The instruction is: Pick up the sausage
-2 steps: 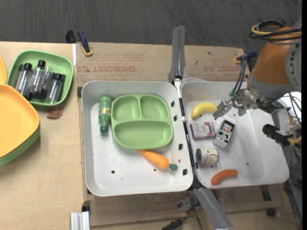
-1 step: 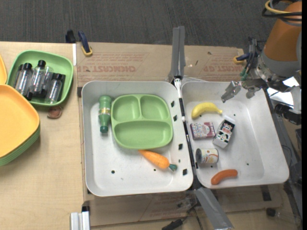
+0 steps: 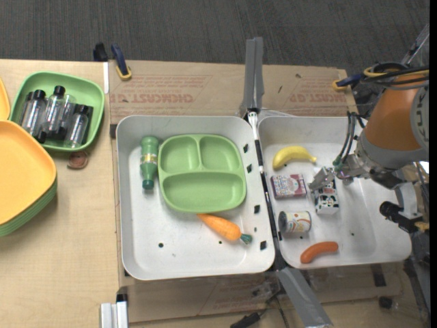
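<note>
The sausage [image 3: 319, 251], orange-red and slightly curved, lies near the front edge of the right bin [image 3: 382, 244]. My gripper [image 3: 327, 193] hangs over the middle of that bin, behind the sausage and a little to its right, well apart from it. The grey arm with its orange band [image 3: 396, 118] reaches in from the right.
In the right bin a banana [image 3: 293, 157] lies at the back, a pink box [image 3: 288, 185] left of the gripper, and a small can [image 3: 295, 223] just behind and left of the sausage. The left bin [image 3: 136, 251] holds a green divided plate [image 3: 202, 171], a green bottle [image 3: 149, 161] and a carrot [image 3: 222, 227].
</note>
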You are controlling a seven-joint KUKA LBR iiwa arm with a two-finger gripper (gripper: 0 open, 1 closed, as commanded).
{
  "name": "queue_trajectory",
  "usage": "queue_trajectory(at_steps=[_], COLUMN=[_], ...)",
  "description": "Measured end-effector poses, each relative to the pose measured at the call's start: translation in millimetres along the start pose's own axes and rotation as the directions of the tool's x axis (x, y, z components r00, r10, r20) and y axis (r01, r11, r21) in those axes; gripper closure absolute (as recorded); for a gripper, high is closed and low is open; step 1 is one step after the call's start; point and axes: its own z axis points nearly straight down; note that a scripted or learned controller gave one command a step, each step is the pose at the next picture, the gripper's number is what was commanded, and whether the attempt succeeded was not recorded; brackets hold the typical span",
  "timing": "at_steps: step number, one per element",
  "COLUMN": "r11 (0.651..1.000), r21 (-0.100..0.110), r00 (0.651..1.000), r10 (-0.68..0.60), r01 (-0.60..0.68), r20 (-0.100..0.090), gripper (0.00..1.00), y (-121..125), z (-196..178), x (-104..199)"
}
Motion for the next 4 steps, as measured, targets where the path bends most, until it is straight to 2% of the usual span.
queue_trajectory(at_steps=[1,2,3,4], r11=[0.994,0.994,0.999,0.964], r21=[0.001,0.001,0.002,0.002], r00=[0.994,0.994,0.999,0.964], r10=[0.111,0.109,-0.045,0.265], r01=[-0.111,-0.109,0.045,-0.265], r20=[0.001,0.002,-0.001,0.0], gripper=[0.0,1.0,1.0,1.0], y=[19,19,-8,-30], z=[-97,-105,-83,1], x=[16,15,-35,-56])
